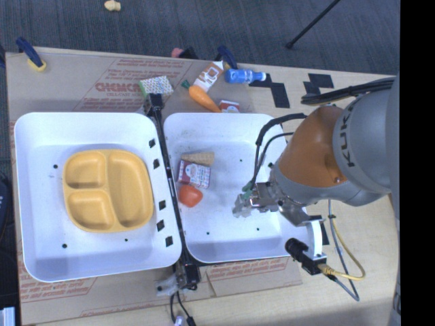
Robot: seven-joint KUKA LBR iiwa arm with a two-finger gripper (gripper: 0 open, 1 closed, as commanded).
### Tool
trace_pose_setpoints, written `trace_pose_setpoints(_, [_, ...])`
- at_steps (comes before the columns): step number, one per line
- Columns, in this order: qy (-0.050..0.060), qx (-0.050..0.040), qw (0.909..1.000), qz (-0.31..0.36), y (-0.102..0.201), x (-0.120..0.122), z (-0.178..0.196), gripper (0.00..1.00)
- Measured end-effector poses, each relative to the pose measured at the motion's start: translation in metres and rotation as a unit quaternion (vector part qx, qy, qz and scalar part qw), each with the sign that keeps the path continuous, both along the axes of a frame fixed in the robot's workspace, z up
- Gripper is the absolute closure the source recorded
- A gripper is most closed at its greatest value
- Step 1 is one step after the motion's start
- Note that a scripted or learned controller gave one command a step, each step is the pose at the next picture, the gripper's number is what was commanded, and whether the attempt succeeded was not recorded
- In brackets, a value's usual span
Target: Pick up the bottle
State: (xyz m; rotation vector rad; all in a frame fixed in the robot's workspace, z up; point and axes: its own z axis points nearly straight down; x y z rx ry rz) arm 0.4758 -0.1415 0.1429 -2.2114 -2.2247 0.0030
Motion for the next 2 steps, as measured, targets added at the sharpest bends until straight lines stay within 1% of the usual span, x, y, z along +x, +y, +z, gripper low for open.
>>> trace_pose_setpoints(1, [-0.002,-0.0010,0.9927,0.120,-0.070,0.001,0.077,1.00])
trace_pose_setpoints(2, [0.000,0.0001,0.9994,0.036,-0.031,0.000,0.003,1.00])
